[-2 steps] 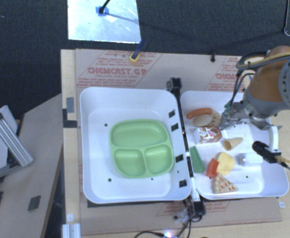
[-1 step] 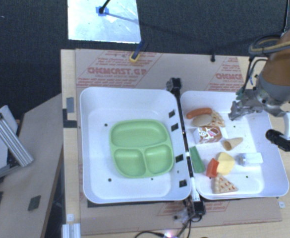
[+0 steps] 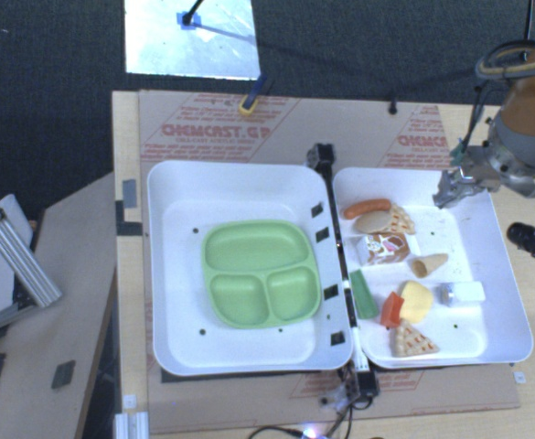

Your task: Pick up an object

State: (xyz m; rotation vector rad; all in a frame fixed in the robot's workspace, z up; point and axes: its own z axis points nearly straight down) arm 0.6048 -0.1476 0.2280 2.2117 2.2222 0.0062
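The gripper (image 3: 450, 190) hangs over the right bin's (image 3: 505, 273) far right corner; whether its fingers are spread cannot be told. Toy food lies below: a sausage (image 3: 366, 208), a cone (image 3: 429, 264), a waffle (image 3: 411, 340). A green tray (image 3: 253, 273) fills the left bin (image 3: 171, 245).

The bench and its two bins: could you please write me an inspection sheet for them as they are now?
Surface: bench with printed board under two white bins side by side.
Job's things: right bin holds toy food: sausage, waffle, packet, cone, green stick, yellow piece, red piece, second waffle, white block.
Clutter: left bin holds a green tray with three compartments.
Gripper: gripper over the right bin's far right corner, nothing seen between its fingers.
Cables: bundle on the arm; wires at the near edge.
Surroundings: dark floor, shiny sheet, metal rail at left.
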